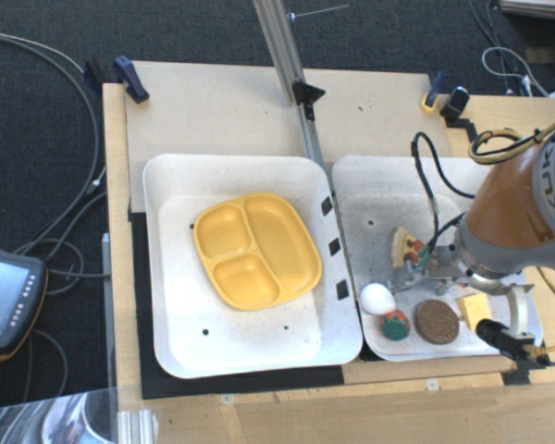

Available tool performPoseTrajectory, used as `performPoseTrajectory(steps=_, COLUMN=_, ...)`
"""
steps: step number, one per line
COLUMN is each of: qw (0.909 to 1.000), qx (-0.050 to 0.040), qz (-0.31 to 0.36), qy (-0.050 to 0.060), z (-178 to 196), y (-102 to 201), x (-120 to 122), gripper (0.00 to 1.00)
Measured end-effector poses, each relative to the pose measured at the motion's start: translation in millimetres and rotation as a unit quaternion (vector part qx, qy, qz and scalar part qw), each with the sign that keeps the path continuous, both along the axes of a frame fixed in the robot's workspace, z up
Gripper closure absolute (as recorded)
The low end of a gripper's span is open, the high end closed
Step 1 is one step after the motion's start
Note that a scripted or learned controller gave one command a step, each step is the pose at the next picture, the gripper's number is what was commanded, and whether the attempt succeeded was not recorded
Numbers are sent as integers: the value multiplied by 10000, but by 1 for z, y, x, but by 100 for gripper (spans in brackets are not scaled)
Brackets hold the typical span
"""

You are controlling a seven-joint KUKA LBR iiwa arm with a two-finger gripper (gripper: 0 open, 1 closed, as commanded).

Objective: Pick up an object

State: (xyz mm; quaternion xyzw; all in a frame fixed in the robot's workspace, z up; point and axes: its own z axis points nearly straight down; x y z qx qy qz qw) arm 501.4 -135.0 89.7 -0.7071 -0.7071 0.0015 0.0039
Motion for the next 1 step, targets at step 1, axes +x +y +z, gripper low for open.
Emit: performPoseTrajectory(steps=1, qw=10000, qx=-7, qz=2, qy=-41, z=13, y=0, x=2, gripper=100)
